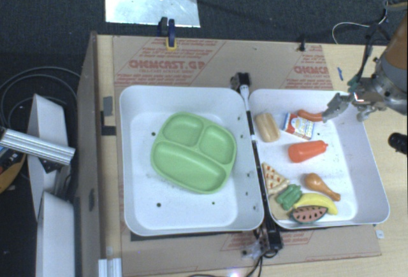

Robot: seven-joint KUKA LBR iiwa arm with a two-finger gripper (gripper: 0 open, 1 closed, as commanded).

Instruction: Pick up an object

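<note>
Okay, I've got the tool (347,106) hanging just right of the hot dog (308,115) in the right bin (370,167), fingers apparently spread and empty, and the crowding carton (297,125) could spoil my grab.

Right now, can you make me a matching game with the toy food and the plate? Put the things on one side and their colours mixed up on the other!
Things:
1. divided plate
2. banana
3. carrot
4. chicken drumstick

Colours:
A. orange
B. brown
C. light green
D. yellow

Pairs: 1-C, 2-D, 3-A, 4-B
</note>
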